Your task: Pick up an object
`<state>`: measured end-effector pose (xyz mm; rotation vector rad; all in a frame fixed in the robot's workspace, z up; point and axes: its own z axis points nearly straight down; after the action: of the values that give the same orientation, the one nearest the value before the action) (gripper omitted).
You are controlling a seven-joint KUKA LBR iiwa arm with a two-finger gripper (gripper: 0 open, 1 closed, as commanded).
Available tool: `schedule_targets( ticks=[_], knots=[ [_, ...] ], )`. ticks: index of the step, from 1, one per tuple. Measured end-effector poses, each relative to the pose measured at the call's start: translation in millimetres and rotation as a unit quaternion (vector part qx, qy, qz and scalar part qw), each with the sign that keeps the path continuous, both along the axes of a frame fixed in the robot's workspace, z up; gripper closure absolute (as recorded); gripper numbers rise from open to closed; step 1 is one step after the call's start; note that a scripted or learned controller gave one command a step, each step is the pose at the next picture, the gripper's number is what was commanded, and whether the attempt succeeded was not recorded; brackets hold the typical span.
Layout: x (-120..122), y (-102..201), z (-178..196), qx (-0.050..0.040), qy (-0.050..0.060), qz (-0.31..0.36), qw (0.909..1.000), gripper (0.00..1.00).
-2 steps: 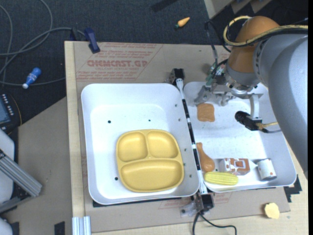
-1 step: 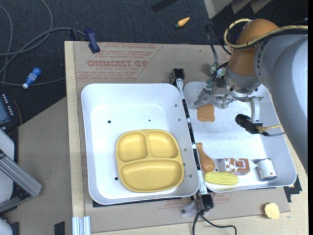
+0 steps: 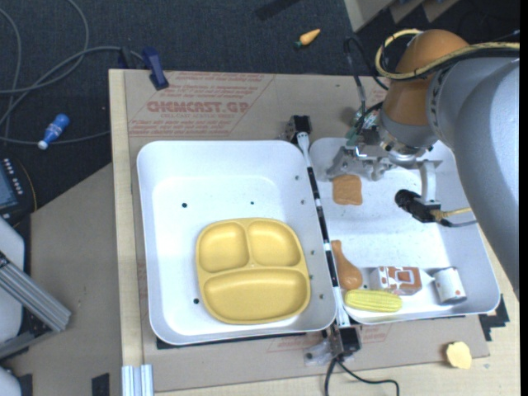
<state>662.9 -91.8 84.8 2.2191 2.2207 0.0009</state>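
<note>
From my seat I see the gripper [image 3: 361,165] low over the far end of the right bin [image 3: 388,238], close to that bin's far rim and not far from the ridge where the two bins meet. I cannot tell from this angle whether it is set wide or narrow, and I see nothing held in it. A brown slice [image 3: 347,190] lies flat on the bin floor just on the near side of the gripper, a little off the middle ridge, with bare white floor to its right and in front of it. The arm [image 3: 487,139] comes in over the bin's right rim and covers that side. Along the near edge of the right bin the things are crowded: a drumstick [image 3: 346,268] tight against the middle ridge, corn [image 3: 373,301] just in front of it by the near rim, then a packet [image 3: 400,280] touching the corn, and a can [image 3: 448,285] on its side just beside the packet, near the right corner. Between this row and the slice the floor is open. In the left bin [image 3: 173,188] a yellow plate [image 3: 252,269] sits toward the near right corner, close to the ridge, leaving wide room along the far and left walls.
</note>
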Motion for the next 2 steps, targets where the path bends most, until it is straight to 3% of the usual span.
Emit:
schedule_targets(
  ticks=[1,2],
  knots=[
    [-76.1,-16.0,-0.7,0.0010,0.005,-0.002,1.0000,0.00],
    [1.2,-4.9,0.6,-0.0002,-0.003,0.002,1.0000,0.00]
  ],
)
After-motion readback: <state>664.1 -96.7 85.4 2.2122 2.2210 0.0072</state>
